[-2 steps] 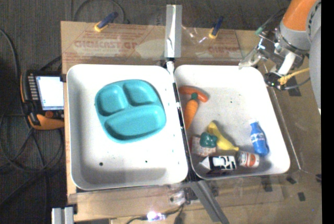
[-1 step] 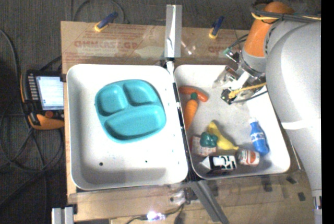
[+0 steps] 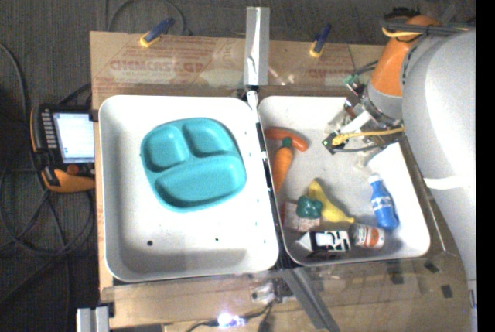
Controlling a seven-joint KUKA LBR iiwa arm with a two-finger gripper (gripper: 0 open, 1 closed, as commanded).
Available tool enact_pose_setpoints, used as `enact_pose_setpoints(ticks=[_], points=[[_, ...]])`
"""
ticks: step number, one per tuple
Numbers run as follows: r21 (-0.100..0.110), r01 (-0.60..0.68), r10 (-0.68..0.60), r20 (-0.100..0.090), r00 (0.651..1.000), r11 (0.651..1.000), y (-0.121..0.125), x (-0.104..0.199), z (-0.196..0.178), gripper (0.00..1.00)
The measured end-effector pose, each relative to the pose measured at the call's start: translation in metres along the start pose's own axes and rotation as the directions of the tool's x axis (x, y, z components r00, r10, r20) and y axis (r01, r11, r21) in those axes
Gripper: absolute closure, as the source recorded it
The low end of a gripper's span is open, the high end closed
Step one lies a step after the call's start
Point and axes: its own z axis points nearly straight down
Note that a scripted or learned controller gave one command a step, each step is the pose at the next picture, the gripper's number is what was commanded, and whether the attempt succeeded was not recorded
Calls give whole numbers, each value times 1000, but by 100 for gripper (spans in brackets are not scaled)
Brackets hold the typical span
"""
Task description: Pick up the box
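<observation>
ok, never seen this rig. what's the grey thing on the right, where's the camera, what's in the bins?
The grey thing is a robot arm with an orange band; it reaches in from the right. Its gripper hangs over the far part of the right bin. I can't tell if its fingers are open, and nothing shows between them.

There is one camera, fixed above the bench, looking down at a slant.

The left bin holds a teal tray with three compartments. The right bin holds a carrot, a blue bottle, a yellow toy, a green toy and a dark box at its near edge. That box is the one to pick up; it lies untouched.
</observation>
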Motion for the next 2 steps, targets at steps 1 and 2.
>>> enact_pose_setpoints(ticks=[1,2], points=[[8,-174,174,17,985,985,-28,15,-34,0],[0,-326,326,18,945,945,2,17,-205,0]])
